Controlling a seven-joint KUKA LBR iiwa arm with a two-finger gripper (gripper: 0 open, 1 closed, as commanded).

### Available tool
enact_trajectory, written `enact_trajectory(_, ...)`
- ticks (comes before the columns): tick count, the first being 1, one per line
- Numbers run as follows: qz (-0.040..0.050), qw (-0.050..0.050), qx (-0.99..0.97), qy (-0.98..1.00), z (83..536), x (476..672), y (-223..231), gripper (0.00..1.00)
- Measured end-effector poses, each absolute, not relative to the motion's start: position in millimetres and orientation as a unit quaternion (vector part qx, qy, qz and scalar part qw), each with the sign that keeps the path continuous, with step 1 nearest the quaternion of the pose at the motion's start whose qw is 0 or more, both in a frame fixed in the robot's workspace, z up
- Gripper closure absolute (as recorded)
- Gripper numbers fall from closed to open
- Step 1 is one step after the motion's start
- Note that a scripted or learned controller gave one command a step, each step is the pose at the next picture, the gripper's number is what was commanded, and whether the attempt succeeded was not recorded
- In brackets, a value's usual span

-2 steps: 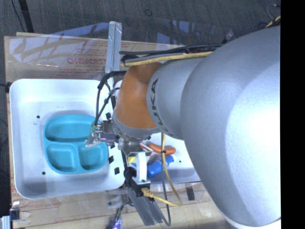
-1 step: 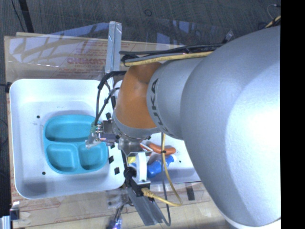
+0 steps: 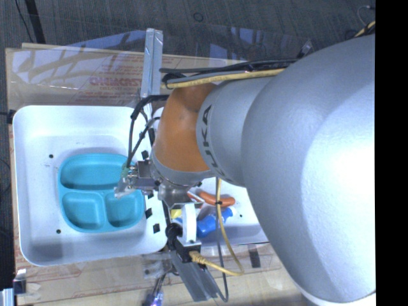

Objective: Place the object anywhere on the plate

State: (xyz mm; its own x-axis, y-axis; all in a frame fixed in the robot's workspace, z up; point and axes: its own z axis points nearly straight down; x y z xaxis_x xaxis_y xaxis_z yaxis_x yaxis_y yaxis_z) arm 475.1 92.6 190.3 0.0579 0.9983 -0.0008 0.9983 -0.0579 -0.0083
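A blue divided plate [image 3: 95,193] with three compartments lies in the left white bin [image 3: 38,132]. My gripper [image 3: 129,183] hangs over the plate's right edge, at the junction of the upper and lower right compartments. The wrist and the orange band [image 3: 182,139] hide most of it. An orange object [image 3: 215,200], a blue object [image 3: 208,225] and a yellow piece [image 3: 190,220] lie in the right bin, under the arm. Whether anything is in the gripper cannot be made out.
The big grey arm [image 3: 306,171] covers nearly all of the right bin [image 3: 245,231]. Cables [image 3: 220,254] loop down from the wrist over the front rim. An upright metal post [image 3: 152,62] stands behind the bins.
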Motion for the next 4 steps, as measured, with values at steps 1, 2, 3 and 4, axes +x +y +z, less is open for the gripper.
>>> enact_trajectory(1, 0.0031, 0.003, -0.727, -0.686, 190.3, 475.1, 92.5, 0.00)
enact_trajectory(2, 0.0031, 0.003, -0.727, -0.686, 190.3, 475.1, 92.5, 0.00)
enact_trajectory(3, 0.0031, 0.003, -0.727, -0.686, 190.3, 475.1, 92.5, 0.00)
enact_trajectory(4, 0.0031, 0.003, -0.727, -0.686, 190.3, 475.1, 92.5, 0.00)
